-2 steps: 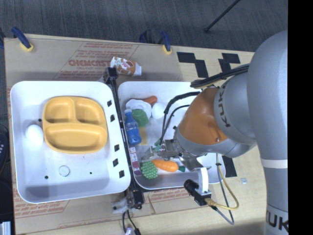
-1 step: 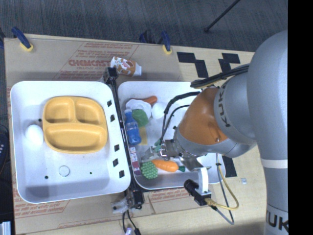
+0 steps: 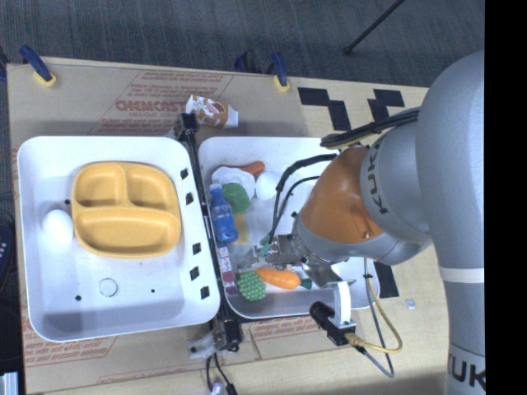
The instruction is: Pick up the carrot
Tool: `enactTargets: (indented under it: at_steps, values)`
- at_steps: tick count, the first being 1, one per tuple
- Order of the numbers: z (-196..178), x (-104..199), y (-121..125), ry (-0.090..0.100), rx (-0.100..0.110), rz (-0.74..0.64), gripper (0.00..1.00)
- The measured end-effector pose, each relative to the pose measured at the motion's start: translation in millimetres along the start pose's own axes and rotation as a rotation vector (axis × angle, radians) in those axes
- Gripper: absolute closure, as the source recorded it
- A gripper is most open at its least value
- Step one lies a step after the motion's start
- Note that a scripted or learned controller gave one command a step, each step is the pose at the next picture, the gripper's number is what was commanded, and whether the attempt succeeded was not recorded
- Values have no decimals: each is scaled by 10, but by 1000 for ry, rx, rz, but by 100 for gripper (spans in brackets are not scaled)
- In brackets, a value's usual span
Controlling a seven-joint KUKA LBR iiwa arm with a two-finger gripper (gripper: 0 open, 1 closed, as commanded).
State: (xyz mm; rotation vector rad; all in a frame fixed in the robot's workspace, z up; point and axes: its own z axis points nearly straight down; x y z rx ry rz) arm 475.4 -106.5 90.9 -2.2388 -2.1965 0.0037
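Orange carrot (image 3: 280, 280) near right bin (image 3: 284, 307) front rim, end effector (image 3: 276, 257) above, finger state unclear.

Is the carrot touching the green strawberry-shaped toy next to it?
Touching: the camera view shows the carrot with its left end against the green toy, no gap visible.

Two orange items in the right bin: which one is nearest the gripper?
The carrot by the bin's near wall, beside the gripper. The other orange piece lies at the far end.
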Motion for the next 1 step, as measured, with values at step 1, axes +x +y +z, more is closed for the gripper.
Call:
enactTargets:
  at_steps: [1]
  values:
    - [0, 0, 0, 0, 0, 0, 0]
